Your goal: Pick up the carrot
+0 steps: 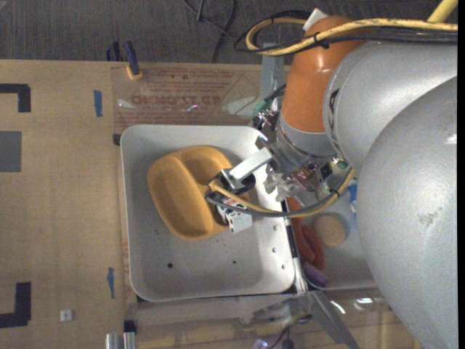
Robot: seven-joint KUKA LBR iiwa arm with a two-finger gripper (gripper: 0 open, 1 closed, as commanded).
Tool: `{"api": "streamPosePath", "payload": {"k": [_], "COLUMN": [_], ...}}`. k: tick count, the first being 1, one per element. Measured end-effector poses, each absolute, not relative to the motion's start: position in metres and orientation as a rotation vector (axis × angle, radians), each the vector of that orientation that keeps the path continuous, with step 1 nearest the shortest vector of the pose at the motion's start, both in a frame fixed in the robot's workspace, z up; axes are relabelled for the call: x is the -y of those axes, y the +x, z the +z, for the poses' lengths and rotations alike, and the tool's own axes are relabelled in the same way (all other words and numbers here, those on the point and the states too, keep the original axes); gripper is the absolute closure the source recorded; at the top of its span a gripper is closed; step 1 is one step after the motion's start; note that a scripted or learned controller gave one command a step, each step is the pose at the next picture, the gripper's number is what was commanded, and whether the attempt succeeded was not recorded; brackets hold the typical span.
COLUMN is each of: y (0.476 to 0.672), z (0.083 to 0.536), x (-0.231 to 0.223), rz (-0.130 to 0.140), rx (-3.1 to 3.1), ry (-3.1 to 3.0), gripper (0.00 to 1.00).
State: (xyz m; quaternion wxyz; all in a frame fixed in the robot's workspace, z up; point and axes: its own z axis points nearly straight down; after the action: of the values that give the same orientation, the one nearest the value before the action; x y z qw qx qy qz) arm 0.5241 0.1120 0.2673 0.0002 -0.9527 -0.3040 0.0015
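Note:
The carrot [312, 246] is an orange-red elongated thing in the right bin [341, 278], just right of the wall between the two bins. Most of it is hidden by the arm. My gripper [279, 183] hangs above the dividing wall, a little above and left of the carrot. I see nothing held in it.
A yellow bowl-shaped thing [182, 191] lies in the left bin [189, 275], close to the left of the gripper. A tan round thing [331, 230] and a purple thing [317, 273] sit beside the carrot. The large grey arm covers most of the right bin.

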Motion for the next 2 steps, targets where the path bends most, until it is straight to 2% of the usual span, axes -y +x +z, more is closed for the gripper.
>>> {"api": "streamPosePath", "payload": {"k": [1,2], "y": [0.504,0.54], "z": [0.277,0.287], "x": [-0.145,-0.128], "rz": [0.0,0.006], "rx": [0.347,0.839], "ry": [-3.122,-3.027], "gripper": [1.0,1.0]}}
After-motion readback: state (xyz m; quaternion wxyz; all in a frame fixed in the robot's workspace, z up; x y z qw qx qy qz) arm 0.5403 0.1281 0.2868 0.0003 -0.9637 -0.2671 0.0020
